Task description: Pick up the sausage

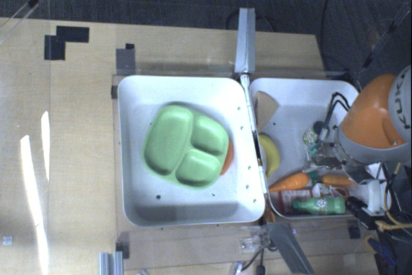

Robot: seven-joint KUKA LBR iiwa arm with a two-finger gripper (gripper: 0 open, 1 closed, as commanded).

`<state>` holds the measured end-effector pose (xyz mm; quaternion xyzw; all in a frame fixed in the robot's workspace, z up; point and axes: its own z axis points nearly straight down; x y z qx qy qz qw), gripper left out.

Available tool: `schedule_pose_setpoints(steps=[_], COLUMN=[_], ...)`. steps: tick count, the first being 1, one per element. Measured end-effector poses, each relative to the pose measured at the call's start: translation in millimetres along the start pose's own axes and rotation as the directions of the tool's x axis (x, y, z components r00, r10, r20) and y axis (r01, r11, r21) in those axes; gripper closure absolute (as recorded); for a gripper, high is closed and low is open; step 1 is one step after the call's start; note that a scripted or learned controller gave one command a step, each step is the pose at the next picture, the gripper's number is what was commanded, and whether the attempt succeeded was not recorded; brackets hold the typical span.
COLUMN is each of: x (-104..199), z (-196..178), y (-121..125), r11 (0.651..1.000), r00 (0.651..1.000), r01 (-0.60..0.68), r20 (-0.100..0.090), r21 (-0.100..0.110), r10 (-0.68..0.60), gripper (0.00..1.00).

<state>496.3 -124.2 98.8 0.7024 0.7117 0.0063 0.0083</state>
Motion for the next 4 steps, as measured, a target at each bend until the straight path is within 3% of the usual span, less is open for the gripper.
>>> schedule_pose_setpoints(steps=[1,2,3,4], x=[0,18,19,19], z=[0,11,1,2], y=[0,35,37,37], r11=[1.0,0.999,0.999,0.999], r00=[1.0,0.999,0.999,0.999], r01=[0.0,-0.042,-0.04,-0.041], r20=[0.0,0.001,0.0,0.0], r21=[0.001,0.011,0.008,0.008], r10=[0.0,0.042,0.04,0.041], gripper=[0.0,0.0,1.0,0.0])
